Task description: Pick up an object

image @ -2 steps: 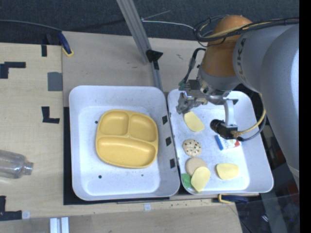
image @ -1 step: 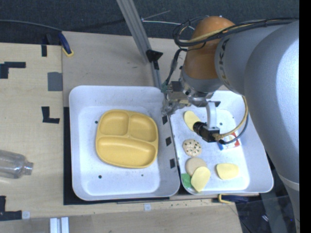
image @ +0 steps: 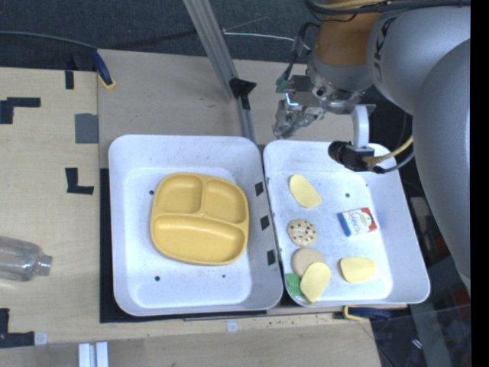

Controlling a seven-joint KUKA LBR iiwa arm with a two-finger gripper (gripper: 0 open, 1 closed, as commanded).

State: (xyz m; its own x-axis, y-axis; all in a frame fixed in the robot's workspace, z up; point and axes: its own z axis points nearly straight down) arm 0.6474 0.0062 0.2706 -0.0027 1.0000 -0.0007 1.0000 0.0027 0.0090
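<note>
Gripper (image: 292,122) hangs over the right bin's (image: 403,228) top-left rim, upper middle of frame; can't tell its state. Cookie (image: 302,232) sits lower down.

My pale wooden bench (image: 176,102) carries black tape marks (image: 75,180) along its left edge. Dark blue carpet (image: 92,10) lies beyond its far edge, and a grey metal rail (image: 210,33) slants across there.

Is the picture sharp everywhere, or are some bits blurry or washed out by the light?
In the camera view, lighting is soft and even, with faint shadows; the yellow tray and the cookie read fairly clearly; the gripper looks smeared and hard to make out; the white bins' rims are bright, nearly washed out; the clear bottle at left is faint.
</note>
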